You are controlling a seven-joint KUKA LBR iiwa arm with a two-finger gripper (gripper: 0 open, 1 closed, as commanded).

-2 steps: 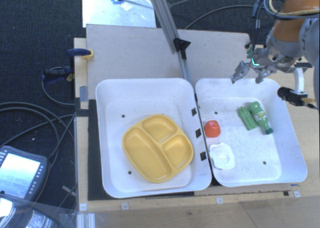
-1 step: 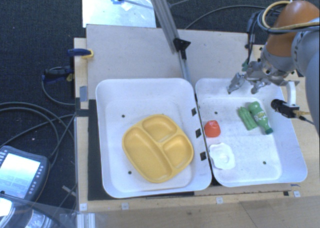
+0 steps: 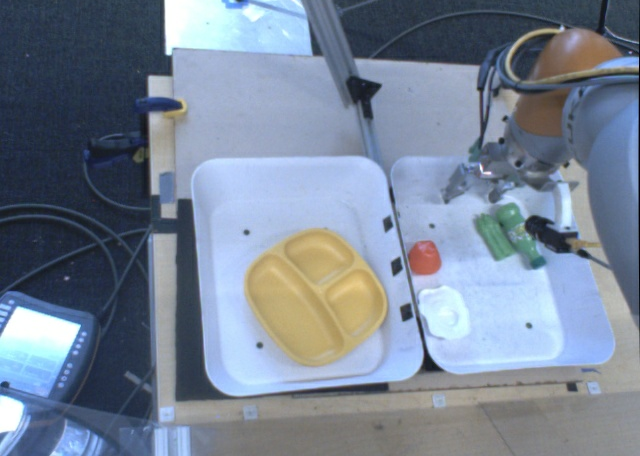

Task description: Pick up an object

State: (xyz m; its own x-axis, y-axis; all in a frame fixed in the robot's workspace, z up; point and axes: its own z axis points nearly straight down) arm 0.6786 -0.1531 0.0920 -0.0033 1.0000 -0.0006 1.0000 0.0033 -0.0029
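My gripper (image 3: 474, 184) hangs over the far part of the right bin (image 3: 580, 344), open, with nothing between its fingers. Just right of it and a little nearer lie two green objects (image 3: 508, 231), side by side on the bin floor, one shaped like a small bottle. A small red object (image 3: 424, 257) sits near the bin's left wall. A white, flat, egg-like piece (image 3: 444, 311) lies in front of it. The gripper touches none of them.
A yellow divided plate (image 3: 315, 294) lies in the left bin (image 3: 220, 244). A slanted metal pole (image 3: 335, 34) reaches down to the bins' shared far corner. Black cables (image 3: 555, 232) trail from the wrist beside the green objects.
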